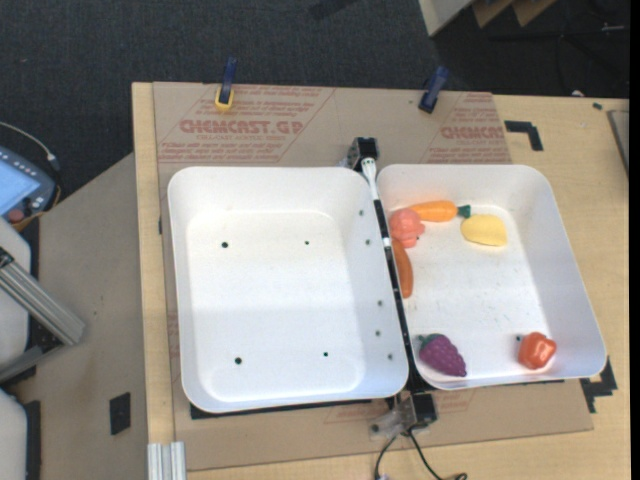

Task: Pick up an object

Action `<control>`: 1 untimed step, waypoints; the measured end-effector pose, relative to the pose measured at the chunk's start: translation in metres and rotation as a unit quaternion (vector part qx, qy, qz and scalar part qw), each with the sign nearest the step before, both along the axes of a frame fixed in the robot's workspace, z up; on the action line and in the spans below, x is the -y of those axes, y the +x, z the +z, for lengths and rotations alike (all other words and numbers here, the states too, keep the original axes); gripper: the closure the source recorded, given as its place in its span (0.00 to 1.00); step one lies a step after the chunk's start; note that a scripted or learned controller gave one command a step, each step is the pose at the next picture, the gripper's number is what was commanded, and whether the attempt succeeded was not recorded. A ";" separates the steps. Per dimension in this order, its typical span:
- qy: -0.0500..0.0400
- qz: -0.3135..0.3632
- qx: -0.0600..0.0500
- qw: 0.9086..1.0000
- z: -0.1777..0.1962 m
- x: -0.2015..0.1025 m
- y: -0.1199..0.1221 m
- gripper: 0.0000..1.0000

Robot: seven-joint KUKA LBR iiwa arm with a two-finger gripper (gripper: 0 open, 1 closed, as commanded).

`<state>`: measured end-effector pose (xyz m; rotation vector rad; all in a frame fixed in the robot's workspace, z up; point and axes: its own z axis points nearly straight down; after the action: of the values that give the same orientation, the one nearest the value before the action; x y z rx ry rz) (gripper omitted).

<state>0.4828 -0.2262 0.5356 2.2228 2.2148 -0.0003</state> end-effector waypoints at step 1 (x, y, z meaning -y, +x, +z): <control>0.001 0.001 -0.001 1.000 0.000 -0.002 -0.004 0.00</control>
<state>0.4792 -0.2241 0.5356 2.2208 2.2194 -0.0003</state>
